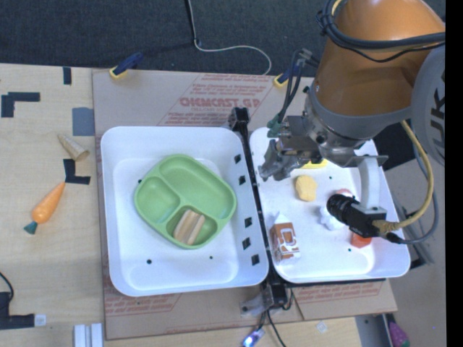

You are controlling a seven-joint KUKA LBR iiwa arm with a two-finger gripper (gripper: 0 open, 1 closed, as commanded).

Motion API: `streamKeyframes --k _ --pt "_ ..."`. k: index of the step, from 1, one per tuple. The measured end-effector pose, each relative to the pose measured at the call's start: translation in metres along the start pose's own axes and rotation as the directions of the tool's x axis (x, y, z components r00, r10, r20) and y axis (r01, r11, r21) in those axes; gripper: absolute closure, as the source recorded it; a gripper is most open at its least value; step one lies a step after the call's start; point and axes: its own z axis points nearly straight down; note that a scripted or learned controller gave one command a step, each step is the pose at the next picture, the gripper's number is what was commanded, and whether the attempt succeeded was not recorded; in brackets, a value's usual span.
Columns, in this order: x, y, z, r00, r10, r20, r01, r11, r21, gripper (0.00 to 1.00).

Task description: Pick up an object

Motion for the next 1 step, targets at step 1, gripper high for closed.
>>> streamKeyframes --k 1 --pt "0.0224 0.0001 -0.0328 1.000 0.005 0.001 -0.005 1.000 0.004 1.00"
